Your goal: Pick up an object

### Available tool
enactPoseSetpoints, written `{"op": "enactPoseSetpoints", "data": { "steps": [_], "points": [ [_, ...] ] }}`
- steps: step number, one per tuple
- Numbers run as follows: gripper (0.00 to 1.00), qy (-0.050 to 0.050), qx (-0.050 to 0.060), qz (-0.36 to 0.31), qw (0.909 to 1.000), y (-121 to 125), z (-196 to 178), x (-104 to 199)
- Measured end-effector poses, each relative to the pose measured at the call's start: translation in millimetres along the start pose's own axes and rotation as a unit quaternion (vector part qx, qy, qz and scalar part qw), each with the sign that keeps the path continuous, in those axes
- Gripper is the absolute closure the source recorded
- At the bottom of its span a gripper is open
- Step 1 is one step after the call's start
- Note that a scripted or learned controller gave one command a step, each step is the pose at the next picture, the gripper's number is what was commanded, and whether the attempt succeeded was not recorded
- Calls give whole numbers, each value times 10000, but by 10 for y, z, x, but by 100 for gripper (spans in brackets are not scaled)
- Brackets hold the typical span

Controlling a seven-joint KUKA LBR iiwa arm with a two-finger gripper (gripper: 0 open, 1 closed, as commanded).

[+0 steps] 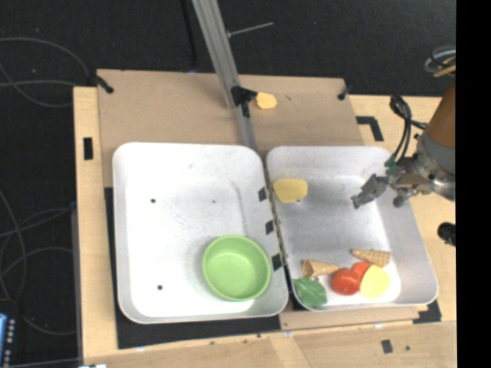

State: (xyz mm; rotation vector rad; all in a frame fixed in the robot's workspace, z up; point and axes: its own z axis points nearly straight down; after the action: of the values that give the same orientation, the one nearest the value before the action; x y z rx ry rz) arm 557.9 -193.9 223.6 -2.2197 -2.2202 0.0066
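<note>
White plastic, two shallow bins side by side on the tan bench (192, 113), and the two-finger gripper (381, 192) hangs over the right-hand bin (330, 228) near its far right wall. Its dark fingers are spread apart with nothing between them, floor showing below. Open room all around it: the middle of that bin is bare and faintly scuffed, a wide lane from the gripper down to the near edge.

Crowded along that near edge: two ridged tan cone pieces (371, 257), one to the left by the divider and one further right; a glossy red tomato-like piece (346, 281); a smooth round yellow piece (375, 283) touching it; a flat green leaf-shaped piece (311, 290) in the near left corner. One pale yellow soft-looking block (290, 189) sits alone against the far left wall, well apart from the gripper.

Left-hand bin (176, 198): one smooth lime-green bowl (236, 267), upright, near the front right corner, floor otherwise speckled grey. One small yellow lump (266, 100) lies out on the bench beside the slanted metal post (219, 44).
</note>
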Motion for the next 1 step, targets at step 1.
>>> {"op": "enactPoseSetpoints", "data": {
  "steps": [1],
  "points": [
    [0, 1, 1, 7, 10000, -100, 514, 27]
  ]
}}
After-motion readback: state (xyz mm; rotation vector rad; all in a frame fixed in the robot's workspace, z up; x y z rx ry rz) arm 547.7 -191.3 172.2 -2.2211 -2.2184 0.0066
